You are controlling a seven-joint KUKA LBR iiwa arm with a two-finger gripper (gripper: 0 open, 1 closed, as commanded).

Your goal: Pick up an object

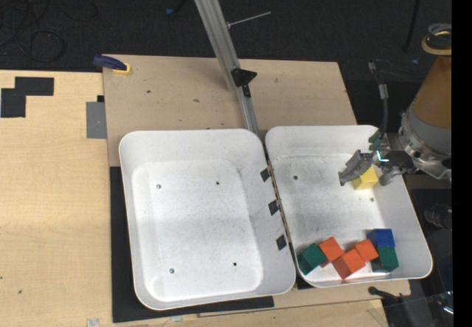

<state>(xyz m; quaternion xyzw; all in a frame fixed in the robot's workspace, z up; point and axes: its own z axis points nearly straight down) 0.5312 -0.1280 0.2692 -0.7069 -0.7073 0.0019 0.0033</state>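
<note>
My gripper hangs over the right part of the right bin, reaching in from the right. A small yellow block sits between its two fingers, and the fingers are closed against its sides. A grey finger covers the block's upper left. Whether the block touches the bin floor or hangs just above it, I cannot tell. Several more blocks lie clustered at the near right corner of the same bin: a green block, orange blocks and a blue block.
The left bin stands beside the right one, with black clips along the shared rim. A slanted metal rail rises behind the bins. The arm's orange band is at the right edge.
</note>
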